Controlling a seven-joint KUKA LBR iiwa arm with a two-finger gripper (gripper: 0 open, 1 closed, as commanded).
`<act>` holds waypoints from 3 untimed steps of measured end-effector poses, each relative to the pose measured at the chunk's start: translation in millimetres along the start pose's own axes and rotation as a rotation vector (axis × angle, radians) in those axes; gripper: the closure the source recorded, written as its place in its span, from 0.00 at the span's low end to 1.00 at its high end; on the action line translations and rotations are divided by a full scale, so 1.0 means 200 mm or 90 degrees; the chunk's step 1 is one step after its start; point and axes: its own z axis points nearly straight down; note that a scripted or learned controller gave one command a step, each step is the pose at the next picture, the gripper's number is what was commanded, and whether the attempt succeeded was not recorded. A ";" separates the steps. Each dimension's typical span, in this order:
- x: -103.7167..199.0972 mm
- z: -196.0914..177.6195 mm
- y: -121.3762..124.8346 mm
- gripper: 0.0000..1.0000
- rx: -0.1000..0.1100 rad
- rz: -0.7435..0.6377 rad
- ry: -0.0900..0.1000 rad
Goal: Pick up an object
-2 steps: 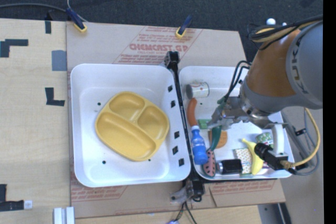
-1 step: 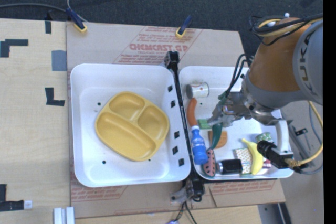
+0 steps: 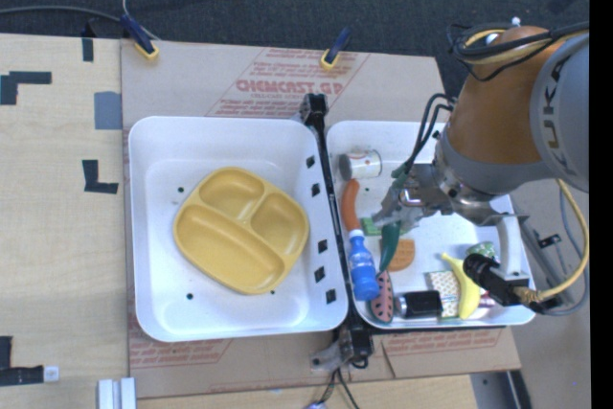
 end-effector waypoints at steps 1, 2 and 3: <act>0.04 -0.02 0.00 1.00 0.000 0.000 0.000; -0.06 -0.02 0.00 1.00 0.000 0.001 -0.001; 0.00 -0.02 0.00 1.00 0.000 0.001 0.000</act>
